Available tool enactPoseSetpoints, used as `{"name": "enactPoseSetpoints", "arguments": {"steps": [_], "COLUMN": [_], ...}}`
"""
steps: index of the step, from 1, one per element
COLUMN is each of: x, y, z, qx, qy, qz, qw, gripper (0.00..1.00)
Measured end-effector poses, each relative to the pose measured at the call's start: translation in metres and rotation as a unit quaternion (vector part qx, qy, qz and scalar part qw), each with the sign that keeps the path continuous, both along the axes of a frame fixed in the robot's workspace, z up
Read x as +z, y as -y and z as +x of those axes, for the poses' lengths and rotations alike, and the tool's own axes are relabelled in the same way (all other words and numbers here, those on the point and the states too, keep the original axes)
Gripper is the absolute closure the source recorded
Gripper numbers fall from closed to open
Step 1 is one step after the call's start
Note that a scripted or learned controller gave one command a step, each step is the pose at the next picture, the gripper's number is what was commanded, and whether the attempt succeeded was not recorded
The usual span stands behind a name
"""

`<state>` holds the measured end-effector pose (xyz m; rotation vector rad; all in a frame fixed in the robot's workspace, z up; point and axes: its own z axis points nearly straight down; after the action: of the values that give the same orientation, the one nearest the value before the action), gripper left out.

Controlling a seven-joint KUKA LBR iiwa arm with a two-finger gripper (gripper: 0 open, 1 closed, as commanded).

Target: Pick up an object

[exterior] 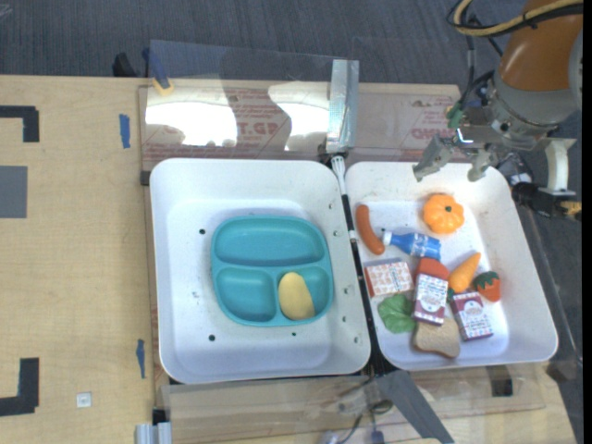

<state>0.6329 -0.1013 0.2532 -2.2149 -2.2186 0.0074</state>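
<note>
My gripper [456, 162] hangs over the back edge of the right bin [532, 276], open, with nothing between its two grey fingers. Just in front of it lies an orange pumpkin [443, 213]. Further forward in that bin are a red sausage [370, 228], a blue bottle [413, 242], a carrot [465, 271], a tomato [487, 285], a green leaf [398, 313], a slice of bread [436, 338] and three small red and white packets [431, 296]. The left bin [176, 248] holds a teal divided tray [242, 289] with a yellow potato [295, 295] in its front right compartment.
A clear plastic sheet [240, 109] and a metal upright [342, 104] stand behind the bins. The wooden bench [65, 276] stretches to the left with black corner marks and blue tape.
</note>
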Motion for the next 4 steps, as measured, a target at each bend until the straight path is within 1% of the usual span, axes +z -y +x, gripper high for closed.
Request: {"name": "enactPoseSetpoints", "arguments": {"steps": [1,2,3,4], "x": [-0.077,-0.141,-0.168,-0.161], "y": [-0.014,0.057,0.082,0.083], "z": [0.032,0.029,-0.026,-0.026], "qx": [-0.07,-0.04,-0.021,-0.023], "qy": [-0.004,-0.003,0.005,0.004], "qz": [-0.0001,-0.0011,-0.0009,-0.0004], "qw": [0.9975,0.9992,0.9998,0.9997], "gripper": [0.0,0.0,0.0,1.0]}}
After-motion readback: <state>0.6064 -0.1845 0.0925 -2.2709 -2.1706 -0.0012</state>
